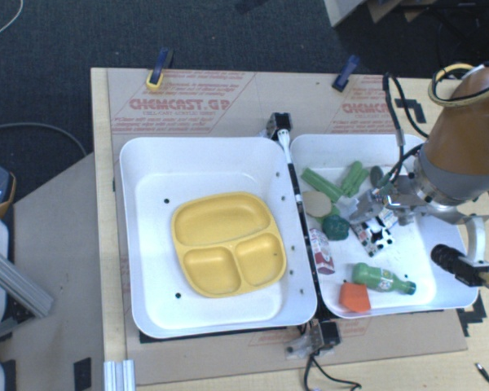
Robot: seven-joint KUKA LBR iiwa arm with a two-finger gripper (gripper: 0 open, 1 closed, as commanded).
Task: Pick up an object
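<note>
Cardboard-topped bench [228, 96], right bin [448, 296] crowded (green bottle [381, 278], orange block [355, 298]), claw [373, 218] grip unclear

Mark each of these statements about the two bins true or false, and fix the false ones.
1. The yellow tray lies in the left bin. True.
2. The tray has two compartments. False: it has three, one large and two smaller.
3. The green bottle lies on its side in the right bin. True.
4. The orange block sits in the left bin. False: it is in the right bin, near the front rim.
5. The gripper is over the left bin. False: it is over the right bin, among the objects.
</note>
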